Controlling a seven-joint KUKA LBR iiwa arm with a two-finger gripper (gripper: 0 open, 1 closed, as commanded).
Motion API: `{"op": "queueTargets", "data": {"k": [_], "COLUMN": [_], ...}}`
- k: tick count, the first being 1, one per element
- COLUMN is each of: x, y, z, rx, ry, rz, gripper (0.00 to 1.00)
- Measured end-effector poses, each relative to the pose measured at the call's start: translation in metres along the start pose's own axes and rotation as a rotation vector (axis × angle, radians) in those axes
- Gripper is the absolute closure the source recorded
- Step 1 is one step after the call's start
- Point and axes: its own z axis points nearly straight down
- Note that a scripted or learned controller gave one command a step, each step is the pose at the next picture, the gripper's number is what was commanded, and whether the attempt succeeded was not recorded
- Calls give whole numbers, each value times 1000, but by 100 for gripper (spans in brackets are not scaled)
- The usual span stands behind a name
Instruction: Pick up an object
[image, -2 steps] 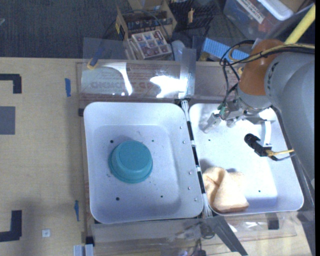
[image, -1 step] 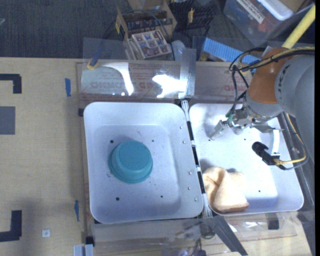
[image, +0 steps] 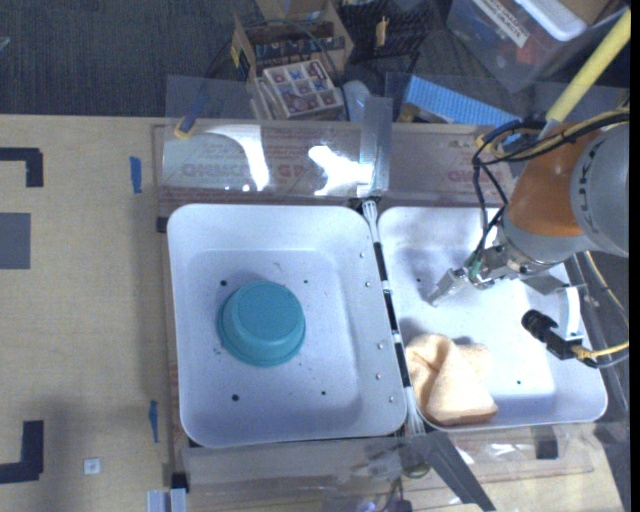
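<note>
Tan bread-shaped object: lies in the right bin, against its near-left corner. Teal bowl: upside down, left of centre in the left bin. Gripper: over the middle of the right bin, apart from the tan object; finger state cannot be determined, and nothing visible between them.

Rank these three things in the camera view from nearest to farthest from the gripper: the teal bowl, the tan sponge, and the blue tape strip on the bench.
Measured from the gripper:
1. Tan sponge, just below it in the right bin.
2. Teal bowl, in the middle of the left bin.
3. Blue tape strip, on the bench, far left.
</note>
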Motion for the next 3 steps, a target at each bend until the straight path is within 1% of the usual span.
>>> {"op": "queueTargets", "data": {"k": [1,2,3], "x": [44,8,42], "y": [-71,-17,-32], "z": [-5,-1,-9], "rx": [3,-3,6], "ry": [2,-2,3], "rz": [-76,14,160], "gripper": [0,0,0]}}
